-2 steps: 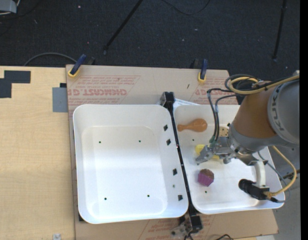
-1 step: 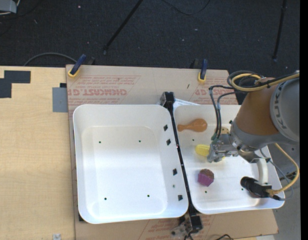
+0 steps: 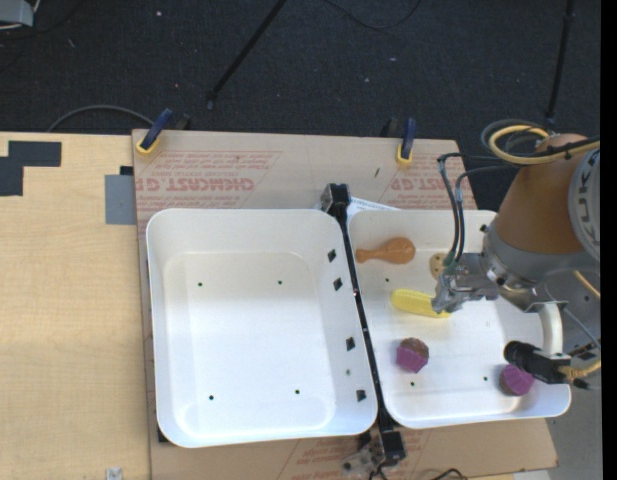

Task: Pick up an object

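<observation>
The arm (image 3: 548, 208) enters from the right and bends down over the right bin (image 3: 468, 408), its orange band uppermost and the wrist angled toward the bin's centre. The gripper (image 3: 446, 303) is low inside this bin, its tip at the right end of a yellow object (image 3: 416, 303) that lies flat on the bin floor. The gripper touches or overlaps that end; whether its jaws are spread or closed on the object cannot be told from this angle.

Other contents of the right bin:
- a brown pear-shaped object (image 3: 388, 252), above the yellow one;
- a purple lump (image 3: 412, 355), below it;
- a purple object (image 3: 515, 379), near the right corner.

The left bin (image 3: 168, 268) adjoins on the left.
</observation>
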Action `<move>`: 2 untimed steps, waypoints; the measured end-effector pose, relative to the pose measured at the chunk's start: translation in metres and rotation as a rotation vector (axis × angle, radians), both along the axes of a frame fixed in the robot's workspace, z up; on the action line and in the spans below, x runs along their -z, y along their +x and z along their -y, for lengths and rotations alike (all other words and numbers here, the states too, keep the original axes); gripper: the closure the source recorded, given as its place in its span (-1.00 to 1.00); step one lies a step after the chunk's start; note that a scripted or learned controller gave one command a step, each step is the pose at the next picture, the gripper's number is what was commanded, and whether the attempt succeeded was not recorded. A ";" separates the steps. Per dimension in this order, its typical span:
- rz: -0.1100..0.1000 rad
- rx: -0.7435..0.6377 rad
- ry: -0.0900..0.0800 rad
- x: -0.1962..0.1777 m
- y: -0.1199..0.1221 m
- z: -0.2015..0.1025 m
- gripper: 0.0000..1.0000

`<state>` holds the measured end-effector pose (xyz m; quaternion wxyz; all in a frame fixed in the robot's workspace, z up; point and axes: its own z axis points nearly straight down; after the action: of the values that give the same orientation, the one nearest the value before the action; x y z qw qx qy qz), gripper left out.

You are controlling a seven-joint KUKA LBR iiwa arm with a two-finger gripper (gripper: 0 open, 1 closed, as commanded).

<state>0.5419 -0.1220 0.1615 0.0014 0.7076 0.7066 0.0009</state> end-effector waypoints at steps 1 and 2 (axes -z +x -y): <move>0.000 -0.001 0.000 -0.052 0.000 0.000 1.00; -0.004 -0.004 0.002 -0.049 0.003 -0.044 1.00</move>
<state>0.5450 -0.0782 0.2102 -0.0007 0.7060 0.7082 0.0000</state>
